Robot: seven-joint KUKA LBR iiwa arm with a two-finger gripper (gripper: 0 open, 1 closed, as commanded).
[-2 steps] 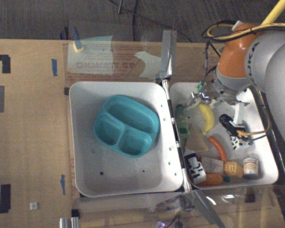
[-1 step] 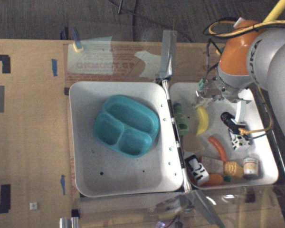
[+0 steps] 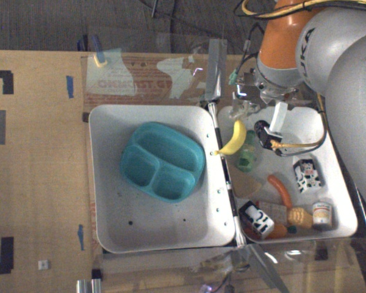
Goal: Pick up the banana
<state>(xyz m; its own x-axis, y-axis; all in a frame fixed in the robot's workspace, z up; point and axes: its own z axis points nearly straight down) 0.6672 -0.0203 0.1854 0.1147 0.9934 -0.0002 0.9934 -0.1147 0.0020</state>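
The yellow banana (image 3: 234, 139) hangs curved at the left side of the right bin (image 3: 338, 163), its lower tip reaching over the rim between the two bins. Its upper end sits between the fingers of my gripper (image 3: 240, 112), which comes down from the orange-banded wrist (image 3: 287, 29) at the top right. The gripper is shut on the banana's top end. A green object (image 3: 246, 158) lies just below and to the right of the banana.
A teal divided plate (image 3: 163, 162) lies in the left bin (image 3: 110, 212). The right bin holds an orange sausage-like piece (image 3: 280, 190), a cow-patterned item (image 3: 307, 174), a small jar (image 3: 321, 214), a tan bottle (image 3: 299, 217) and a black-and-white box (image 3: 257, 217). The arm covers the bin's upper right.
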